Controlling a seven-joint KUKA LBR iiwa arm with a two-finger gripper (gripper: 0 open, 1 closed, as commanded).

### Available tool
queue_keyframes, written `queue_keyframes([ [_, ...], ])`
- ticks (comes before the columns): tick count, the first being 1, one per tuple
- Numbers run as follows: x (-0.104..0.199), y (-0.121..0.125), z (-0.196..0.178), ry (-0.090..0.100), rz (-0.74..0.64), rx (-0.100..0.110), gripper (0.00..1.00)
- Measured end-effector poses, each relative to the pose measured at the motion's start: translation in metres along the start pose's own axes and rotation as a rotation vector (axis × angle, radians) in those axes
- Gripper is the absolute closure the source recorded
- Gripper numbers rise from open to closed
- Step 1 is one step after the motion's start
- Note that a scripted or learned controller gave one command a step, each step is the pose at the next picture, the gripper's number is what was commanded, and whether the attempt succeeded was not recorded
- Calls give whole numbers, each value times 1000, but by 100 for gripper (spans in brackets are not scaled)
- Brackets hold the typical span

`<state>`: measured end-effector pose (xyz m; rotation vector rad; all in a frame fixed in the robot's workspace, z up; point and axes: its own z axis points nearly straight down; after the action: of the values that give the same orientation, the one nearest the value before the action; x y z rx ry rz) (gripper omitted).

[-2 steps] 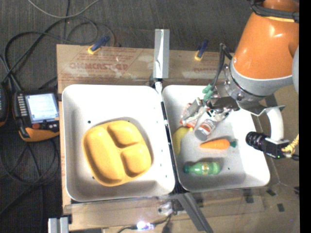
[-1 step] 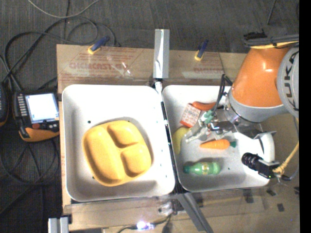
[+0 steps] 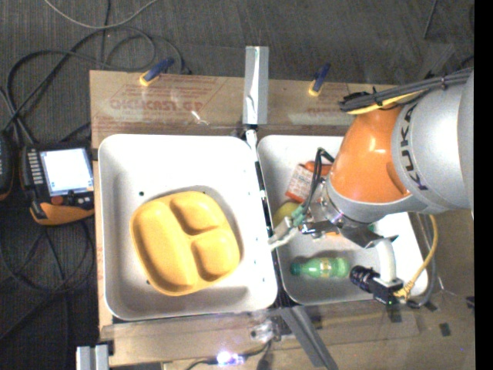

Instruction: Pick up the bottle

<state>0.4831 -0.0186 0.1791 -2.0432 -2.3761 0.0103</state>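
Right bin [image 3: 289, 143] is the reference. Green bottle [image 3: 320, 267] lies on its side inside the right bin, close to the bin's lower wall and roughly parallel to it, left of the bin's middle. Nothing is touching it.

Arm [image 3: 385, 160] comes in over the right bin's right side, and its orange band covers much of the bin's floor. Gripper [image 3: 310, 223] sits over the left-middle of the right bin, just above the bottle in the view and apart from it. Its tip is lost in wrist hardware, so open or closed: cannot tell. Nothing is seen in its grasp.

Red-orange packet [image 3: 300, 180] is in the right bin's upper left part, partly under the arm. Below it, by the bin's left wall, is a yellowish item [image 3: 285, 210], possibly a fruit or a ball, too hidden to name.

Left bin [image 3: 115, 206] touches the right bin's left wall and holds a yellow divided plate [image 3: 187, 241], flat, about centred.
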Motion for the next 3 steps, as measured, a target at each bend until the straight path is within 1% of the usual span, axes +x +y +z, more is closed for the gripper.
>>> queue_keyframes([
  [1,-61,-8,0,-1,27,-1,0],
  [2,7,2,-1,0,-400,-2,0],
  [3,-85,38,-30,-4,-279,-3,0],
])
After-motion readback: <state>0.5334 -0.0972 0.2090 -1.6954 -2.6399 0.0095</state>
